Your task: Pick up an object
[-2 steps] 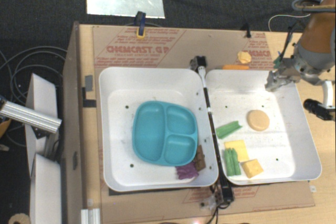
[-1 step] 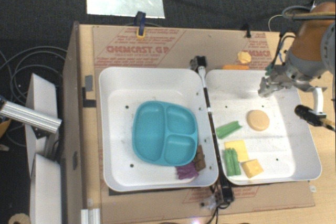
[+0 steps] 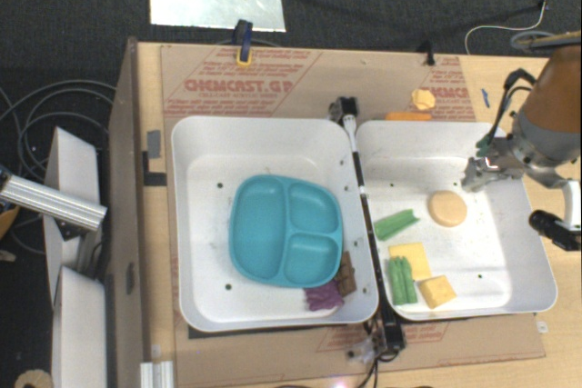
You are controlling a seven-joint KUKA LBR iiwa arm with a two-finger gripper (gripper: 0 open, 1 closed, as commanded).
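My gripper [image 3: 476, 170] hangs over the right bin [image 3: 523, 286] near its right wall, just up and right of a tan round disc [image 3: 447, 208]. Lower down on the bin's left side lie a green strip [image 3: 395, 223], a yellow square block [image 3: 409, 257], a second green piece [image 3: 401, 279] and a yellow wedge [image 3: 436, 290]. Nothing shows held under the gripper.
The left bin [image 3: 205, 195] holds a teal divided plate [image 3: 285, 230], with a purple item [image 3: 320, 296] and a brown item [image 3: 346, 275] at its lower right. A divider rail [image 3: 362, 195] separates the bins. Small orange bits [image 3: 422, 100] lie on the cardboard behind.
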